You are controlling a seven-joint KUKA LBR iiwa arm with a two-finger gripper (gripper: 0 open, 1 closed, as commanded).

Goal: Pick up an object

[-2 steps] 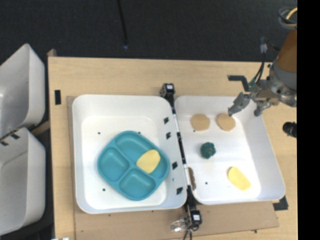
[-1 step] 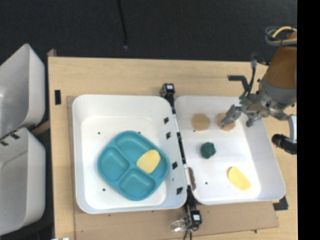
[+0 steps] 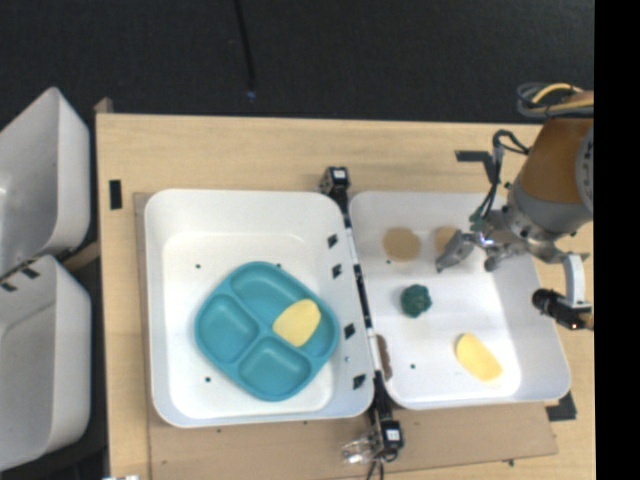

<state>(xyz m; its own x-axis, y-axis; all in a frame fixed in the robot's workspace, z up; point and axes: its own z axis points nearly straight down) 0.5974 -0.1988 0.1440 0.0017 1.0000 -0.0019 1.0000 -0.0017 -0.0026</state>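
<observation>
- A pale wooden bench (image 3: 250,153) carries two glossy white bins.
- In the left bin (image 3: 160,268), a teal divided plate (image 3: 240,333) holds a smooth yellow lump (image 3: 297,322).
- In the right bin (image 3: 520,368), the gripper (image 3: 472,252) hangs spread and holding nothing, beside two tan discs (image 3: 402,243), above a knobbly green piece (image 3: 416,299) and a yellow oval (image 3: 478,356).

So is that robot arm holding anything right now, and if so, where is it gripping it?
Nothing is held. The end effector hangs with its fingers spread above the right white bin, with nothing between them.
</observation>
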